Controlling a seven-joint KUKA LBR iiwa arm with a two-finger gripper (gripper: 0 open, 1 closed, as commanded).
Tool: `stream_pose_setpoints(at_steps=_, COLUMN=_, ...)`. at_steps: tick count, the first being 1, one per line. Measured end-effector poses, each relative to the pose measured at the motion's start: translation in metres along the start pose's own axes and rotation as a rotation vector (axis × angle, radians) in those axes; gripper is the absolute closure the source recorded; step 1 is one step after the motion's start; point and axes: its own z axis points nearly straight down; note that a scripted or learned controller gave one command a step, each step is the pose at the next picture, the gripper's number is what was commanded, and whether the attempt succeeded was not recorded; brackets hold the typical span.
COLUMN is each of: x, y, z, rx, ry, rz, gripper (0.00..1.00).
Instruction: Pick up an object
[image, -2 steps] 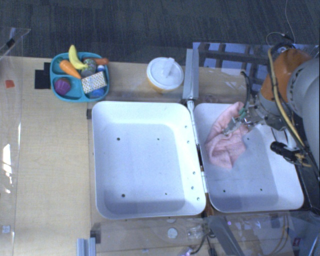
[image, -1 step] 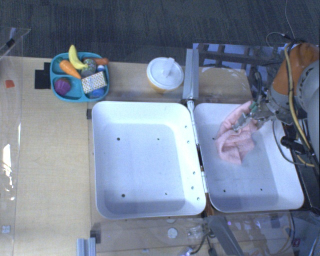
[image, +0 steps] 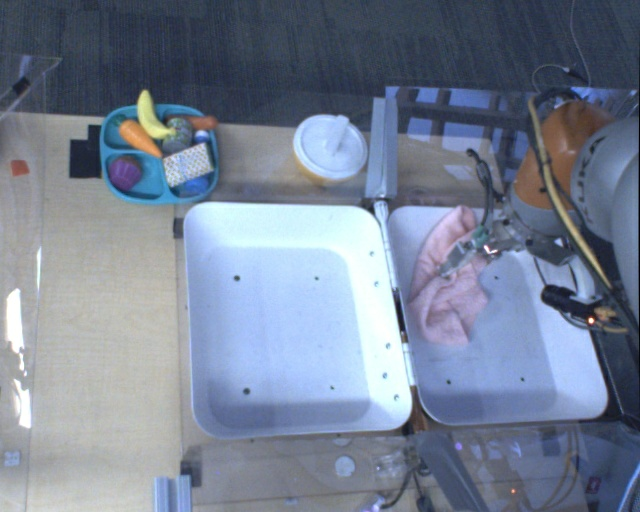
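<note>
Right now the pink cloth (image: 445, 285) is lying crumpled along the left side of the right bin (image: 520, 395), soft, light and floppy, so pinching a raised fold near its top edge looks best. Further back, the gripper (image: 472, 248) is pressing into that upper fold, though I cannot tell whether it is gripping. Beyond the bin, a yellow lidded cup (image: 330, 148) is sitting.

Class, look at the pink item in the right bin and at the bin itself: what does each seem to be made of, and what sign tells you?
Pink item: soft cloth, matte; it lies crumpled in folds.
Right bin: probably rigid plastic, smooth white with a faint sheen; rounded moulded rim.
</note>
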Motion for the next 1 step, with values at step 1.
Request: stream_pose_setpoints(at_steps=1, x=-0.0325, y=0.0112, z=0.0023, rx=0.026, ry=0.022, rz=-0.279, gripper=0.0)
